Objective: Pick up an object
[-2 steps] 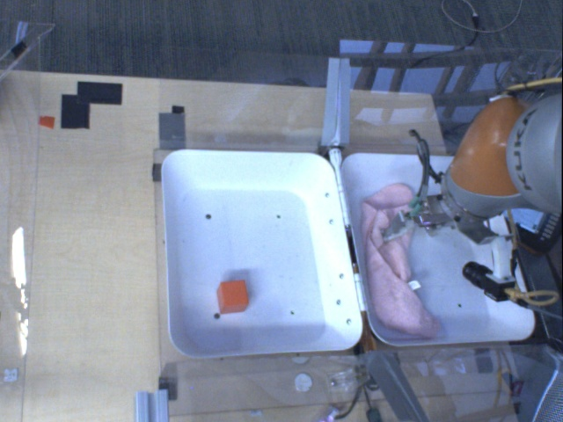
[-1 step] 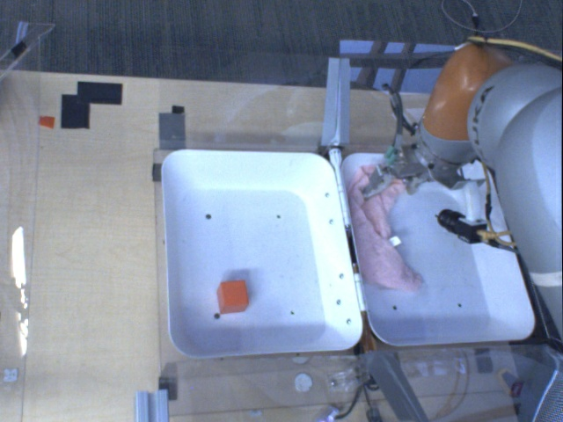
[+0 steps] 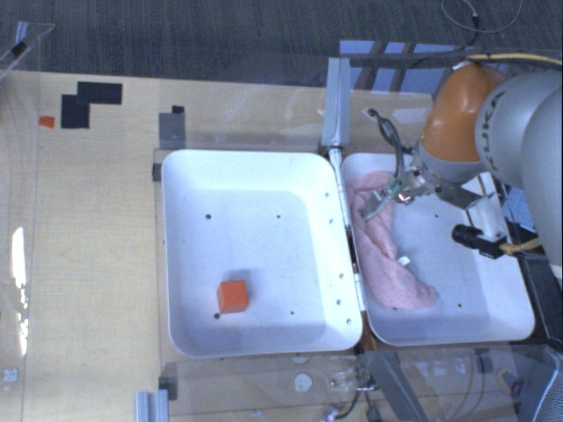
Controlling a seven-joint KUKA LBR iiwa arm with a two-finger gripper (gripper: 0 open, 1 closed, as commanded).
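From above, the gripper [image 3: 390, 195] is low over the upper part of the right bin [image 3: 493, 323], its tip right at the top end of a pink cloth [image 3: 387, 253]. Whether it is spread or pinching the cloth cannot be told. The cloth lies crumpled along that bin's left wall. An orange block [image 3: 233, 296] sits in the left bin [image 3: 264, 183].
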